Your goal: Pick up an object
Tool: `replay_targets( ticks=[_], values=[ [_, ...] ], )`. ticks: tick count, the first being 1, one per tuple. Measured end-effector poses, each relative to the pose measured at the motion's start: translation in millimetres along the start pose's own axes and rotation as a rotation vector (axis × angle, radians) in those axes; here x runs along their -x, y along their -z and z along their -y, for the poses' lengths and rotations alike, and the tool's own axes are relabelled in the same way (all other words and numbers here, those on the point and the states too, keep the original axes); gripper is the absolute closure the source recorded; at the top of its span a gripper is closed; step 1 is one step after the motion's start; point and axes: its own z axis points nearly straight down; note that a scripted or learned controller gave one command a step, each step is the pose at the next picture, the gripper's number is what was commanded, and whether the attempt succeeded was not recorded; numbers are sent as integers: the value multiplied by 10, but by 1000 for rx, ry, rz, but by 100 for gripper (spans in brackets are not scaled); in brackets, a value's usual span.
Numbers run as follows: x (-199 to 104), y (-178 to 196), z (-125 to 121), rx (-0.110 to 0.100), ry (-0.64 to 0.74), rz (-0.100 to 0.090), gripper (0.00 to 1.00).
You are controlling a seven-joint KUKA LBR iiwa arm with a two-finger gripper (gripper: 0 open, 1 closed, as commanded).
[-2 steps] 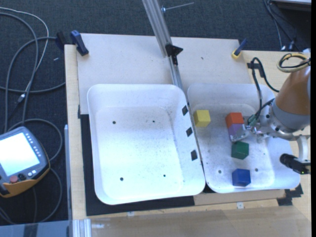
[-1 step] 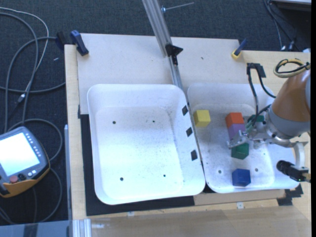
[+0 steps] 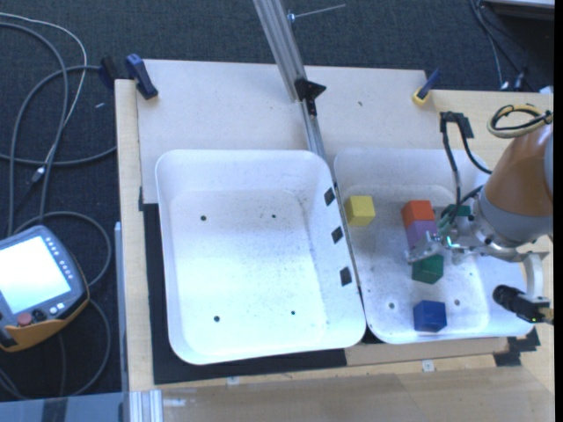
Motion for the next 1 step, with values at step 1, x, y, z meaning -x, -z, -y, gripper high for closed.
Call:
replay_targets(
  ticks=[1],
  values=[
    [0,0,0,0,0,0,0]
  ],
)
